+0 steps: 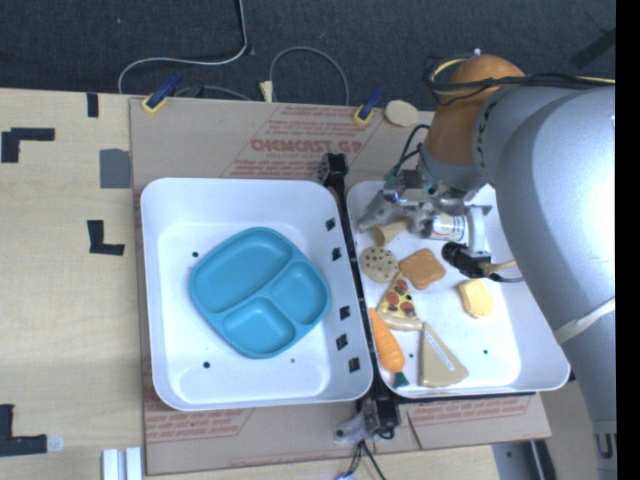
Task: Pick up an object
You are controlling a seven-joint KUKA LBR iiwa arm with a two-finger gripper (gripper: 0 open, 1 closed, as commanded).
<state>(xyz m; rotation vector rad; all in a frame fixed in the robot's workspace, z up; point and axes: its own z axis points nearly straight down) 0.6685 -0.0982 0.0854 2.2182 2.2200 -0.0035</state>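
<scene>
The gripper (pixel 385 213) sits low in the right bin (pixel 520 368), near its rear-left corner — finger state cannot be determined. A tan food piece (pixel 391 232) lies just beside it; the round cookie (pixel 377 263) lies nearer the camera.

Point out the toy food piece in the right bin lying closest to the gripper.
The small tan piece at the bin's upper left, just below the gripper. The round cookie, toast, pizza slice and carrot lie farther down.
</scene>
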